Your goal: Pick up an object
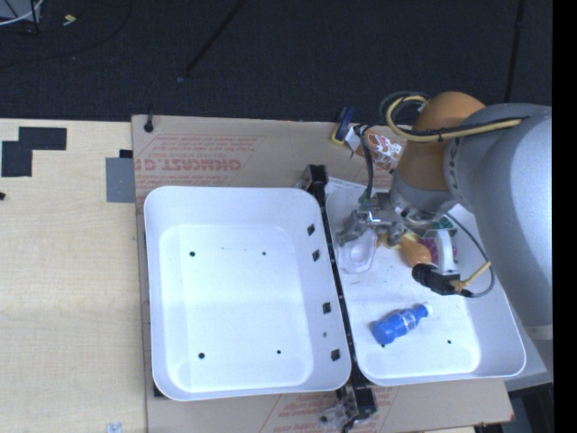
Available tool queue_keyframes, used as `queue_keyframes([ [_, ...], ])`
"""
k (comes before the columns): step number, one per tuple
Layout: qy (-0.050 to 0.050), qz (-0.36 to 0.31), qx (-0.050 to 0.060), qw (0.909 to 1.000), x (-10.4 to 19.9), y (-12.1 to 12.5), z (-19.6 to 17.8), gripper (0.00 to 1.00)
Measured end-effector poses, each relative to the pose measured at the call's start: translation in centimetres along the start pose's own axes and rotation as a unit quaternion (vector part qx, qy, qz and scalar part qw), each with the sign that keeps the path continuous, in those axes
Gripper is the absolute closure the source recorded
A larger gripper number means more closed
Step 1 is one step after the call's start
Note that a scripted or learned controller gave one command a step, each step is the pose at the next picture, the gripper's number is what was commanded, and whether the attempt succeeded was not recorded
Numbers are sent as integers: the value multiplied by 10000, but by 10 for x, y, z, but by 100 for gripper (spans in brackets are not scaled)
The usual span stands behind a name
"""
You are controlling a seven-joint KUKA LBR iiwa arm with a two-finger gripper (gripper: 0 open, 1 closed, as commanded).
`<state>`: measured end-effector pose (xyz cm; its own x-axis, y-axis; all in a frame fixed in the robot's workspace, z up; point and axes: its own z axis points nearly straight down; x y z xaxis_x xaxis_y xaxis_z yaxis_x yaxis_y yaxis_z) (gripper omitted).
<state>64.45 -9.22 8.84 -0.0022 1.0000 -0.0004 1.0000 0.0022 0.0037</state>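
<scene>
Wooden bench (63, 269) carries two white bins; the arm (505, 188) hangs over the right bin (491, 354). Its gripper (365, 233) sits low near the divider, finger state impossible to tell. A blue bottle (398, 324) lies nearer the camera from it, long axis slanting across the bin floor.

Light wooden bench under a printed cardboard sheet.
The bench (63, 278) carries a brown cardboard sheet (225, 156) with red lettering; two shallow white bins sit on it, left bin (162, 287) touching right bin (500, 354) along their inner edges.
</scene>
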Motion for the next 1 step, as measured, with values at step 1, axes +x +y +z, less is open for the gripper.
queue_keyframes([
  [1, 0, 5, 26, 10000, 1, -1, 1, 0],
])
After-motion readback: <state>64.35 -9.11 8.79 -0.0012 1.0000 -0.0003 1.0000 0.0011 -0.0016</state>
